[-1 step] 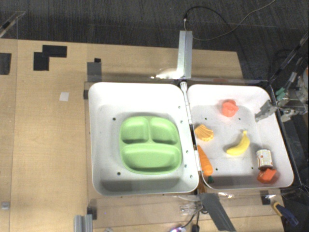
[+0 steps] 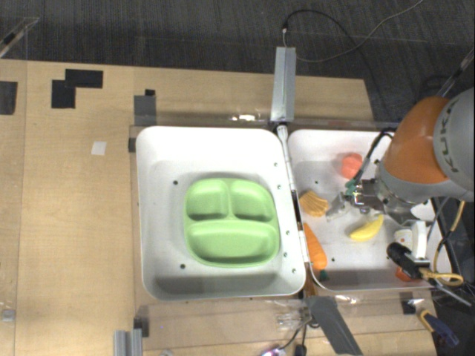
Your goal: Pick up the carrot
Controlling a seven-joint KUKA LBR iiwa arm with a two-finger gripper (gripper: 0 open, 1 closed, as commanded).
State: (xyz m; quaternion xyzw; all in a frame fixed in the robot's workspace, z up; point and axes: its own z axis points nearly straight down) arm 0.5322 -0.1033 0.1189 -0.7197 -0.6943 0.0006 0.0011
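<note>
Gripper: small metallic two-finger unit at the end of the grey arm with the orange band, poised over the middle of the right-hand shallow white bin. Whether the jaws stand apart or together cannot be told at this slant and size; nothing is seen between them.

Nearest items: a yellow ridged shell-like piece just left of the gripper; a yellow banana-shaped toy just to its near-right; a reddish-orange rounded object on the far side, partly behind the arm's cabling.

Task item: orange tapered carrot, lying in the near-left corner of the right bin, close against the wall shared with the left bin, long axis running roughly far-to-near. It sits apart from the gripper, to its near-left.

Handling estimate: likely a light, rigid plastic toy with a smooth, somewhat slippery skin; not fragile. The best hold is judged to be across the thick middle of the body, fingers closing crosswise to its length. The neighbouring wall leaves little room for the left finger, so a slip or a nudge is a fair risk.

Outlying: left-hand shallow white bin holding a lime-green three-compartment plastic tray; all on a pale wooden bench.
</note>
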